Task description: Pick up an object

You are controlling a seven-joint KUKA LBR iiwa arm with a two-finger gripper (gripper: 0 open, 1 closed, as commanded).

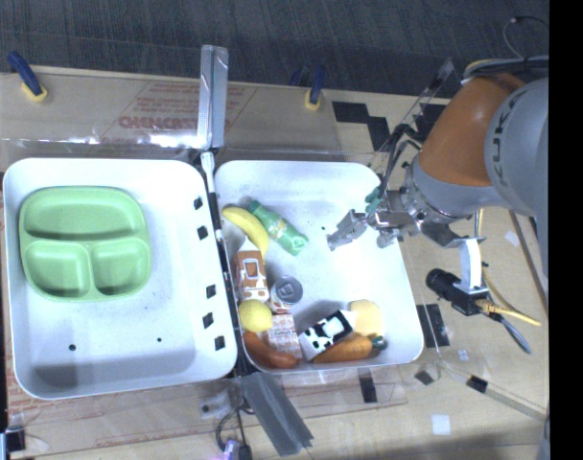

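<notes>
My gripper (pixel 366 232) hovers over the right side of the right bin (pixel 363 175). It is open, and nothing sits between its fingers. To its left lie a green bottle (pixel 278 229) and a banana (pixel 244 226). Along the bin's left and front sides are an orange snack packet (pixel 251 274), a small round can (pixel 288 288), a lemon (pixel 255 315), a brown sausage (pixel 268 355), a black-and-white item (pixel 326 332), a carrot (pixel 347 350) and a pale yellow fruit (pixel 365 311).
The left bin (pixel 167 353) holds a green divided tray (pixel 83 241) in its far left part. A metal divider (pixel 213 99) rises between the bins at the back. The bare white floor (pixel 315 195) of the right bin lies under and behind the gripper.
</notes>
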